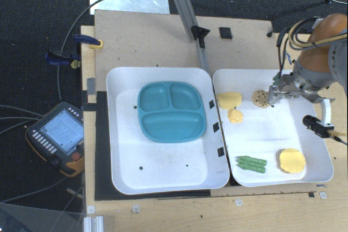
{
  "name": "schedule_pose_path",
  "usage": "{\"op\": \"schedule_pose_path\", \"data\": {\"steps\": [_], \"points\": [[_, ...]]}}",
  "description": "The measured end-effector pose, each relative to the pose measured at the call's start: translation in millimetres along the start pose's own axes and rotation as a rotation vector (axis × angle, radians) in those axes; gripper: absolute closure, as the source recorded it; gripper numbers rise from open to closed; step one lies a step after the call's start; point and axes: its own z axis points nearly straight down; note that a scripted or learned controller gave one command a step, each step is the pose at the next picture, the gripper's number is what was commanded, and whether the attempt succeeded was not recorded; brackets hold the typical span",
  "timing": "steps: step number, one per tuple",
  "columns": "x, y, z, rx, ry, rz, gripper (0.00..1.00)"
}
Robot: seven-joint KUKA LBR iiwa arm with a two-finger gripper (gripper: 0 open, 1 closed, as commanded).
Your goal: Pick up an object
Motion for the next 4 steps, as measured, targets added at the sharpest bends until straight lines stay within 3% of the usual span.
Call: {"op": "schedule_pose_path", "data": {"steps": [1,3,4], "points": [[4,3,-45,0.017,0.002,-0.002,1.00],[2,8,-136,0.016,0.001,-0.003,1.00],[57,1,-125,0.022,0.005,-0.006,1.00]]}}
